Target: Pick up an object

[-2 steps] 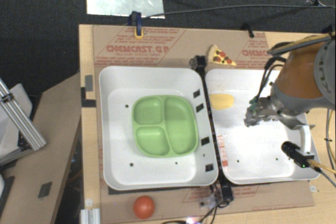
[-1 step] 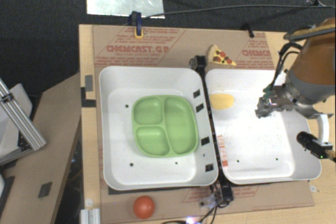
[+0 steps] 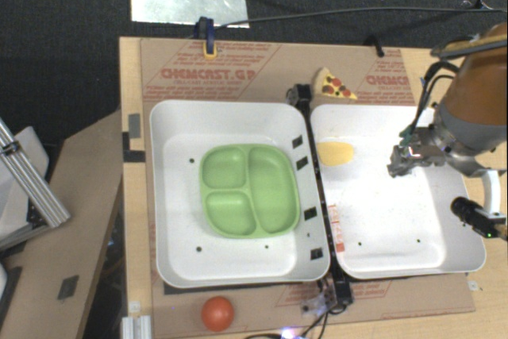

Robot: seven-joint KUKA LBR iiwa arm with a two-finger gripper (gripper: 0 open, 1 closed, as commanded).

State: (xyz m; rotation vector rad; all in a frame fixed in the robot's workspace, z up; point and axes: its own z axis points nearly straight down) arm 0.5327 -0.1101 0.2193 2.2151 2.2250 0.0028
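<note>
Claw [image 3: 403, 161] over rt bin [image 3: 397, 250], grip state unclear, near yellow obj [image 3: 336, 152].

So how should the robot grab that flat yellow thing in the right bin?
The yellow piece lies flat near the right bin's upper left corner, close to the left wall. Probably best to come straight down from above and pinch across its narrower front-to-back width. The pincer hangs to its right, apart from it.
</note>
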